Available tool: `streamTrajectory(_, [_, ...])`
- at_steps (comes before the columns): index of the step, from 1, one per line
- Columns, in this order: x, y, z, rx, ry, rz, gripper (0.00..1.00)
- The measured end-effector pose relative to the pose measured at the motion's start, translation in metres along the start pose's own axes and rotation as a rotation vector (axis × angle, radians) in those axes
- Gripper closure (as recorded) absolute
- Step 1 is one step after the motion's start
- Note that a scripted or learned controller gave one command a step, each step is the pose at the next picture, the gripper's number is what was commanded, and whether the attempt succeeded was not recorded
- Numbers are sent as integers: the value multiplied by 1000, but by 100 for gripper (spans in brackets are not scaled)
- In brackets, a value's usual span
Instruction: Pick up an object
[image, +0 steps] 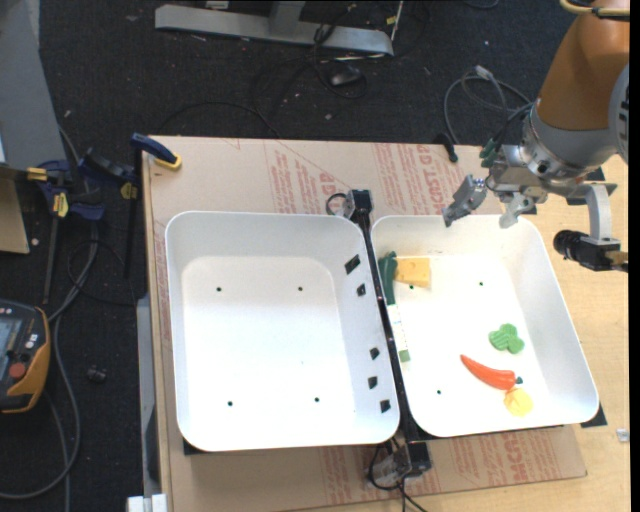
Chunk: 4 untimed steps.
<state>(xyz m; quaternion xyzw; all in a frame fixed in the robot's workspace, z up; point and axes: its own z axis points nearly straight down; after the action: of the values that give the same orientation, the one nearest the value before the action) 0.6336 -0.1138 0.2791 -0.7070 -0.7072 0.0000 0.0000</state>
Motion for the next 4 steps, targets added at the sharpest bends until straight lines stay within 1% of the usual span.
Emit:
streamTrajectory(1, [-5, -21, 192, 9, 1, 1, 0])
streamTrajectory(2, [6, 16, 188, 6, -4, 3, 0])
streamTrajectory(3, [8, 20, 173, -7, -1, 1, 100])
streamTrajectory(4, [97, -47, 81, -9, 2, -7, 100])
